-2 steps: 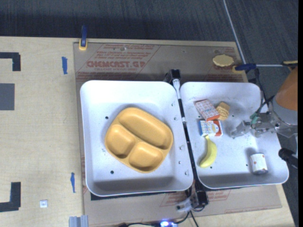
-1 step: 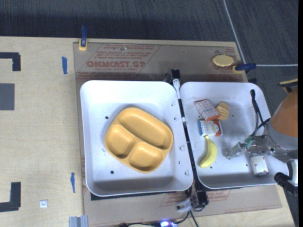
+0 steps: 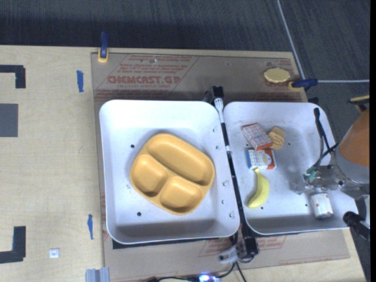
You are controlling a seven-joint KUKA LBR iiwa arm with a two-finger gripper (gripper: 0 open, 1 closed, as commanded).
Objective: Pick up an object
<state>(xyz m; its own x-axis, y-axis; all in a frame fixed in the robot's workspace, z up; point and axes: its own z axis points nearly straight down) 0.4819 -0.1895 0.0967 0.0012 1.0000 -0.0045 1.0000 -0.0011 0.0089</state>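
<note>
Nearest the camera, the front rims of the two white bins sit side by side on the surface (image 3: 41,157), their inner edges touching along a dark centre seam. The left bin (image 3: 114,216) carries a yellow three-compartment tray (image 3: 171,172) lying slightly askew near its middle, with bare white floor showing all round it, widest toward the far and left walls. In the right bin (image 3: 282,219), a small white cylindrical container (image 3: 321,205) lies near the front right corner, just beside the hand (image 3: 320,178), which sits low over the bin's right side at the end of the arm (image 3: 357,148); whether its fingers are wide or narrow cannot be told, and nothing is seen between them. A banana (image 3: 259,191) lies left of centre, near the seam wall, well apart from the hand, with open floor between. Just beyond the banana's far tip sits a small red, white and blue carton (image 3: 260,158), then a red-and-white box (image 3: 254,134), touching or nearly so. A round tan biscuit-like item (image 3: 277,137) rests just beside the box. The far right part of this bin floor is bare. Beyond the bins, a tan disc (image 3: 277,75) lies on the brown board.
</note>
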